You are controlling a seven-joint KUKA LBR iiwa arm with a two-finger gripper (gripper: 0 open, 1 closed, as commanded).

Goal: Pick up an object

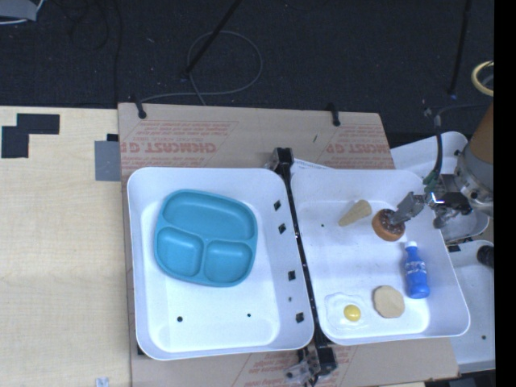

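Two fingers of the gripper (401, 210) reach in from the right bin's (326, 252) far right side, and we cannot tell how far apart they stand or whether they have hold of anything. We note a small round brown piece (389, 226) with a darker top touching or just under the fingertips. A pale tan wedge (355, 213) lies just left of it, apart. Nearer the front sits a blue bottle (416, 271) with a white cap, lying along the bin's right wall. A flat tan cookie-like disc (389, 301) and a white fried egg with yellow yolk (348, 310) occupy the front edge. The left bin (266, 325) holds a smooth teal three-compartment plate (205, 237). Both bins rest on printed cardboard (242, 139).
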